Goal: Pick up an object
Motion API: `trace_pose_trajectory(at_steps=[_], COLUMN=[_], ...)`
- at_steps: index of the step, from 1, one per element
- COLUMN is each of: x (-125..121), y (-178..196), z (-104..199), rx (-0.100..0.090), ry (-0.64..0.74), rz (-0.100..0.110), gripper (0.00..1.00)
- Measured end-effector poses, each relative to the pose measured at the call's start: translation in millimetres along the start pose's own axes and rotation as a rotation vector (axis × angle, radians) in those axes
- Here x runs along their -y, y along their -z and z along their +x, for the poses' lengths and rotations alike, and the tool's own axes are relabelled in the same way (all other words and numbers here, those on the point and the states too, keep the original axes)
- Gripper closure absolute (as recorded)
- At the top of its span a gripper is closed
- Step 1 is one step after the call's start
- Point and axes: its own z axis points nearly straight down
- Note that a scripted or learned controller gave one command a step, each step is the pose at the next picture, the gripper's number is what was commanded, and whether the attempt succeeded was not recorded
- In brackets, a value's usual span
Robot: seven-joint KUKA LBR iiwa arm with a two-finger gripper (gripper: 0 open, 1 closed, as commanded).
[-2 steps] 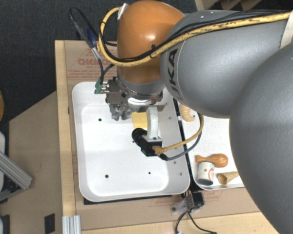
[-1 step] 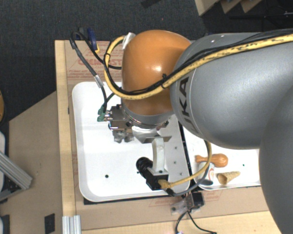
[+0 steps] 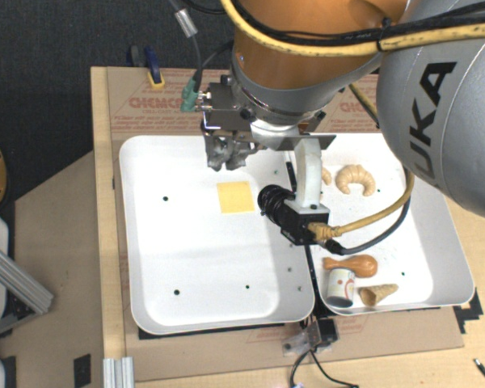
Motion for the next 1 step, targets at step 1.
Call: trace_pose_trajectory(at_steps=[1], x=[-27.6], y=[-119.9], z=[-1.8], rx=[0.014], ry=[-0.004], rz=[0.028], gripper=[1.00])
